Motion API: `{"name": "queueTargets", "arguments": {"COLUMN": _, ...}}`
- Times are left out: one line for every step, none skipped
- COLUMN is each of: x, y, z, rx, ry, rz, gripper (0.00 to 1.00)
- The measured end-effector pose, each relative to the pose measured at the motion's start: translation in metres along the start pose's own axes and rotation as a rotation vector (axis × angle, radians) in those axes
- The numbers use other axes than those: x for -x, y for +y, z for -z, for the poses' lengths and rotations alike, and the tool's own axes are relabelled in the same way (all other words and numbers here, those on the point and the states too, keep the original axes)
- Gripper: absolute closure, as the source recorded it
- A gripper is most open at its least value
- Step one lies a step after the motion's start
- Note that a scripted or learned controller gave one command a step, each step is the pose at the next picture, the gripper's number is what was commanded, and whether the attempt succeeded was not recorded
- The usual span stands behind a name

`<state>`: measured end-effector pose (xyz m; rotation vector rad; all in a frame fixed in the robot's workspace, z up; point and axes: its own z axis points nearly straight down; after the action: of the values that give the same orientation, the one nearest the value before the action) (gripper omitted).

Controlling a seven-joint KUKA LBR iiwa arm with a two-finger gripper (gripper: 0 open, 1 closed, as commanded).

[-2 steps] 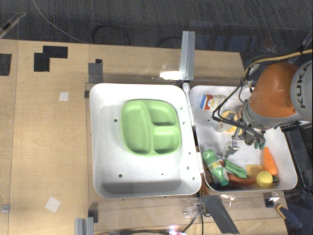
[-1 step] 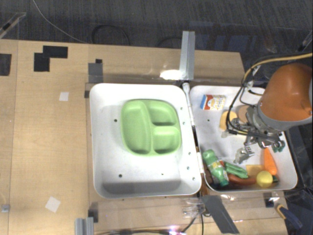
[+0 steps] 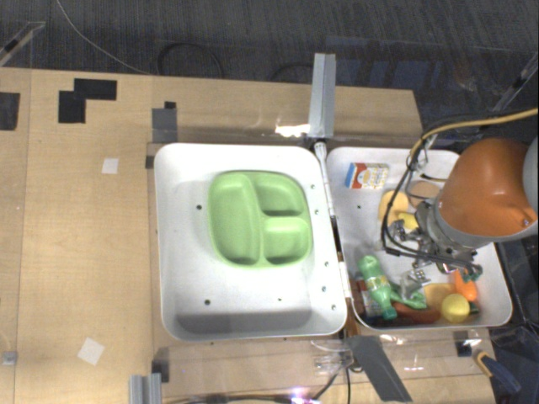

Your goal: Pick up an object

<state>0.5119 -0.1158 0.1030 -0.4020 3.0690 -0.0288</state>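
Two bins point(image 3: 181, 225): one tray point(image 3: 257, 217), one green bottle point(image 3: 376, 286), one lemon point(image 3: 456, 307). Couldn't tell the end effector's point(image 3: 421, 269) grip.

left bin point(image 3: 177, 251): green divided tray point(image 3: 258, 218) | right bin point(image 3: 504, 303): arm point(image 3: 487, 188) above toys, green bottle point(image 3: 376, 283), yellow lemon point(image 3: 456, 308), small carton point(image 3: 367, 176) | worktop point(image 3: 76, 242): wood
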Motion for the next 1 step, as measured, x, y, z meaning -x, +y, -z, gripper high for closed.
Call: {"name": "queueTargets", "arguments": {"x": 0.1118, "y": -0.0133, "z": -0.0195, "rx": 0.022, "ry": 0.028, "rz": 0.015, "gripper": 0.0}}
